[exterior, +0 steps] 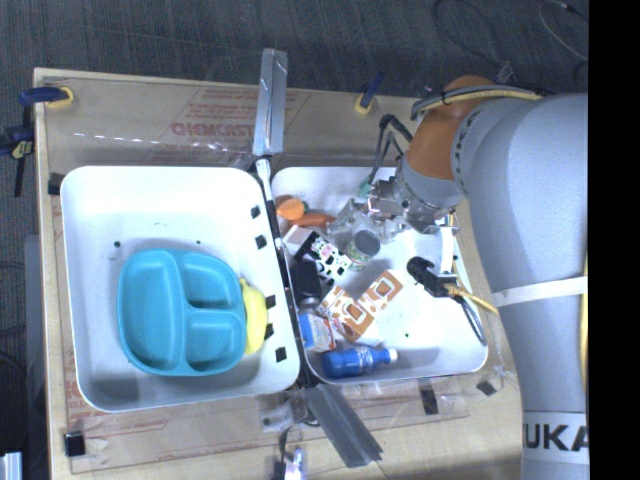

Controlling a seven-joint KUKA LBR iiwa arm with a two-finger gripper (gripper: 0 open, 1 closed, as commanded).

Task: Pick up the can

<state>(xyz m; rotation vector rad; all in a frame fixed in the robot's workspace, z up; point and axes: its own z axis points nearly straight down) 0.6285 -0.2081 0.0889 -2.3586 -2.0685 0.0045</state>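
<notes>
can (366, 240) lay in the right bin (440, 353), jaws (372, 218) over it, grip state impossible to tell; lifting looked not yet done

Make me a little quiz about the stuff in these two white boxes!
1. True or false: the blue tray lies in the left bin.
2. Which bin is the gripper reaching into? A) left B) right
3. Fill in: the blue bottle lies near the ____ edge of the right bin in the camera view.

Key:
1. True; a yellow thing lies beside it.
2. B; it sits by the silvery can, next to the orange thing.
3. Bottom.
</notes>
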